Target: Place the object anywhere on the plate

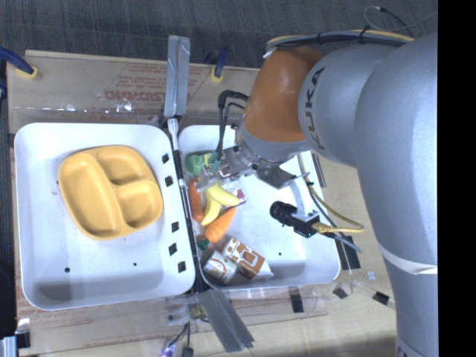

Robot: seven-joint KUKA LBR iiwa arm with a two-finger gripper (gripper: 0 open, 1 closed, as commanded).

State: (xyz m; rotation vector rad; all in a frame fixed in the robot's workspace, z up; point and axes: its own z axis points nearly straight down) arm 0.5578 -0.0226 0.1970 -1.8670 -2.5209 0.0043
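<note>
— Cardboard-covered surface (357, 173), two white bins. Yellow plate (110, 190) in left bin (44, 274).

— Claw (223, 166) low over right bin's banana (214, 201), carrot (219, 227); grip possibly closed, cannot tell.

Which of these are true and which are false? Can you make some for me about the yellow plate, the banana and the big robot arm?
1. The yellow plate sits in the left bin. True.
2. The banana lies on the plate. False: it lies in the right bin, among other toys.
3. The plate has three compartments. True.
4. The arm reaches over the left bin. False: it is over the right bin.
5. A carrot lies beside the banana. True.
</note>
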